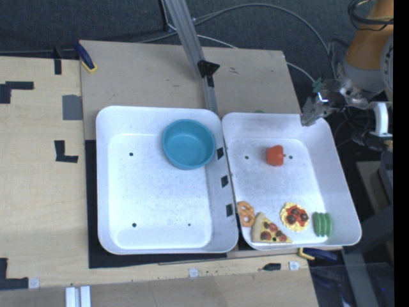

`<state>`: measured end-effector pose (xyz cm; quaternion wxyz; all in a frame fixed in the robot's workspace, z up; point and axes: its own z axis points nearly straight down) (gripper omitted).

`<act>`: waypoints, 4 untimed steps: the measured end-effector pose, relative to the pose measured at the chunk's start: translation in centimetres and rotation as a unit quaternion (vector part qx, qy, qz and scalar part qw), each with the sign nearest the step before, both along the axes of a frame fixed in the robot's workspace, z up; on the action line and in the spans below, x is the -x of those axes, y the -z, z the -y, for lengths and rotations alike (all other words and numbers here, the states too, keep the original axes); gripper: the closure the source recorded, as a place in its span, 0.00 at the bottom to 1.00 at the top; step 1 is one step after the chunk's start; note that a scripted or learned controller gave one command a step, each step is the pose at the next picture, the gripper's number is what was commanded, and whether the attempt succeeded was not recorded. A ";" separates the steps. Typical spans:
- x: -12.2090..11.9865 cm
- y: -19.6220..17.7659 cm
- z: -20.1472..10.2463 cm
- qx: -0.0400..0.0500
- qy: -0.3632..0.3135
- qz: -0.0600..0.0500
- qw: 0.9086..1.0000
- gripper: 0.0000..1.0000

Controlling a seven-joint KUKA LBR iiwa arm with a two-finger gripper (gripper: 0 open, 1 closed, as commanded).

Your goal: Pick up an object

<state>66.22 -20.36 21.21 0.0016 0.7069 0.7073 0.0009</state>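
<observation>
Red, small rounded toy [275, 155] sits mid-upper in the right white bin [339, 184]. My tool [311, 112] hovers over that bin's far right corner; grip state, I cannot tell. Target lies down-left of the tool, near.

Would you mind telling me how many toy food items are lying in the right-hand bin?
5. A red piece lies near the centre; along the near edge sit a pretzel, a pizza slice, a round pizza and a green vegetable. None looks hidden.
</observation>
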 end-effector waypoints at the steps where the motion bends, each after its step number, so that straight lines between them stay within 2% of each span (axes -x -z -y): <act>1: -0.1 -3.1 0.0 0.000 0.000 0.000 1.000 1.00; 4: 1.6 -3.4 -15.5 -0.001 -0.002 -0.001 1.000 1.00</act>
